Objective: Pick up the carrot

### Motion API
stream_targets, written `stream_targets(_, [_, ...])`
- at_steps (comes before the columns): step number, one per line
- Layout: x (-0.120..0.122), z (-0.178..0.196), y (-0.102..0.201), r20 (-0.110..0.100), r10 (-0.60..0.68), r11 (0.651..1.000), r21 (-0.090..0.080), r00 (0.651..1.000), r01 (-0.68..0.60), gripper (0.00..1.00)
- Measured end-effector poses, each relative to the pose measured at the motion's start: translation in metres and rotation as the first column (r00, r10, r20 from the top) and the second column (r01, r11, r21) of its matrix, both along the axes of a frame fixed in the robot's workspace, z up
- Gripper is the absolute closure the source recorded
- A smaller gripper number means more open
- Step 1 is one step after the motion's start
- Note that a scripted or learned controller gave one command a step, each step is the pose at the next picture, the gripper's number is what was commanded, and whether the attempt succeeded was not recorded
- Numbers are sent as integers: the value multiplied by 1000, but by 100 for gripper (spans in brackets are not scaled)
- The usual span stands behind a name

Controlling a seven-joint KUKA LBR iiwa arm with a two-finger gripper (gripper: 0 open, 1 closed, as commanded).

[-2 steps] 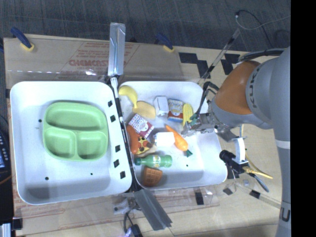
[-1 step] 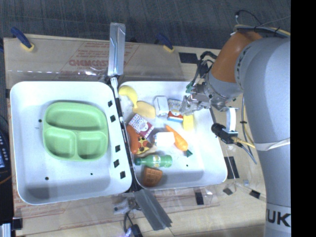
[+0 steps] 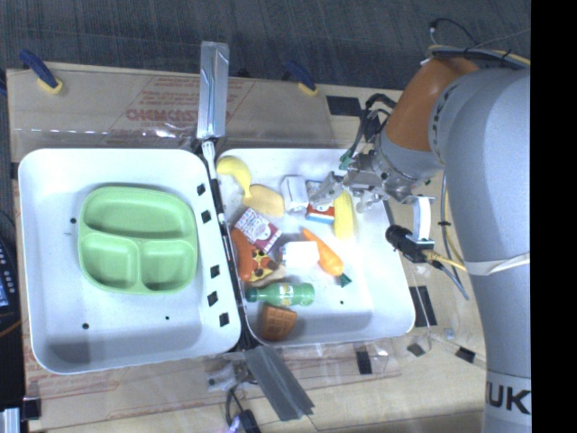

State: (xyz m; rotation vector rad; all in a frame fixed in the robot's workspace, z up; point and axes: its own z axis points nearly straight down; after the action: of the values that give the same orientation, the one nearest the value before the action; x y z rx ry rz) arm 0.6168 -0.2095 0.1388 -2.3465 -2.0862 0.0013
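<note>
The carrot [image 3: 325,252] is orange with a small green stub at its lower right end. It lies slantwise in the right bin [image 3: 388,307], right of centre, against a white block [image 3: 300,255]. My gripper [image 3: 350,188] hangs over the bin's upper right part, a short way above the carrot's upper end. A yellow corn-like piece [image 3: 343,216] lies just below the gripper, beside the carrot's top. The carrot rests on the bin floor, apart from the gripper.
The right bin also has a banana [image 3: 234,171], a tan lump [image 3: 267,198], a red-and-white packet [image 3: 317,211], a snack bag [image 3: 260,230], a pizza slice [image 3: 251,260], a green bottle [image 3: 284,293] and a brown waffle piece [image 3: 278,321]. A green divided plate [image 3: 140,239] sits in the left bin.
</note>
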Motion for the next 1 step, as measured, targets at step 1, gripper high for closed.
stream_targets(1, [-55,-48,29,-3,-75,997,1,997,75,0])
